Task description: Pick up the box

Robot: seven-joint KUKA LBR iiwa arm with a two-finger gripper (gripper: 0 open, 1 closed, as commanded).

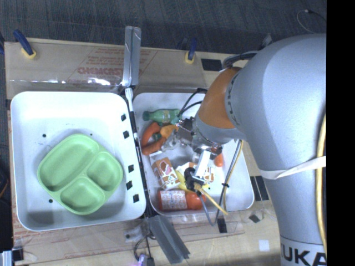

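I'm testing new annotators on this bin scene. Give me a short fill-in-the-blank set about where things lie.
1. The green plate lies in the ____ bin.
2. The plate has ____ compartments.
3. The box lies in the ____ bin.
4. The bottle near that bin's far wall is ____ in colour.

Missing words: left; three; right; green

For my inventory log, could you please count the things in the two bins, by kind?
Green divided plate: 1
Green bottle: 1
Orange carrot: 1
Small printed boxes: 2
Red-orange can, lying down: 1
Total: 6, though the arm hides part of the right bin.
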